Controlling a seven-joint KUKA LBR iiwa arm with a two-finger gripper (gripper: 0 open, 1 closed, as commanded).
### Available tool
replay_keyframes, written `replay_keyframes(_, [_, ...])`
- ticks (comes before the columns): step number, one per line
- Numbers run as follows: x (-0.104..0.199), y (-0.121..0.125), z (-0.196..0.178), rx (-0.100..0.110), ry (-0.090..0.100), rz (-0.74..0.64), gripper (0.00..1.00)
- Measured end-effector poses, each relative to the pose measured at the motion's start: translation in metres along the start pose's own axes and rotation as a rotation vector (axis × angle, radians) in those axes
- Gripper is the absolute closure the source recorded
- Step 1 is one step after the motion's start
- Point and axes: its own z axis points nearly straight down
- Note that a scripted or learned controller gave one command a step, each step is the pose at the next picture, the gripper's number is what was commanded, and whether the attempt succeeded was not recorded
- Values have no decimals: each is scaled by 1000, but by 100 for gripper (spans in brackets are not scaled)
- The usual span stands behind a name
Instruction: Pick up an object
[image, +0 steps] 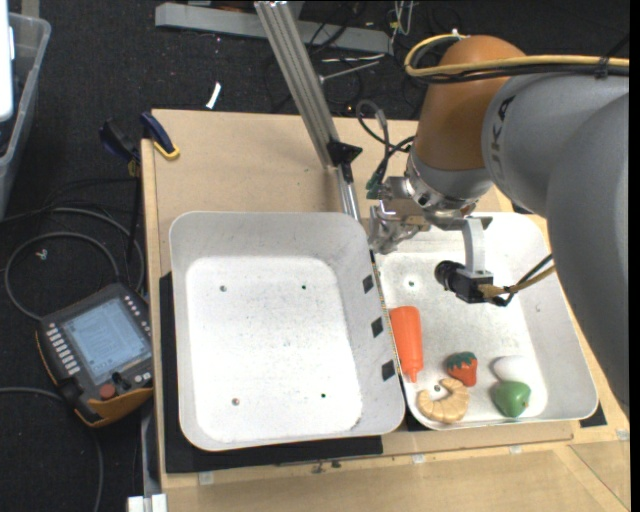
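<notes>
While the grey arm (560, 140) reaches in from the right, its gripper (392, 228) hangs over the far left corner of the right bin (560, 330), close to the raised seam where the two bins meet. Whether the gripper is open or closed cannot be told, as the wrist and its orange band (465, 100) hide most of it; nothing can be seen held in it. A small black unit (462, 280) on a bracket juts from the wrist over the bin floor.

Near that corner the bin's left wall and far wall stand close by the gripper, and a slanting metal post (305, 85) rises just behind it. Bare white floor lies toward the middle and right of the bin.

All objects sit at the near end of the right bin, apart from the gripper. An orange carrot (406, 340) lies along the left wall, nearest to it. Beyond that come a tan ring-shaped piece (443, 402), a red strawberry-like piece (462, 367) touching it, a white piece (511, 368) and a green piece (512, 398) by the near right corner. The left bin (270, 340) lies alongside.
</notes>
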Motion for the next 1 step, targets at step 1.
replay_keyframes(1, [50,0,-2,0,0,0,100])
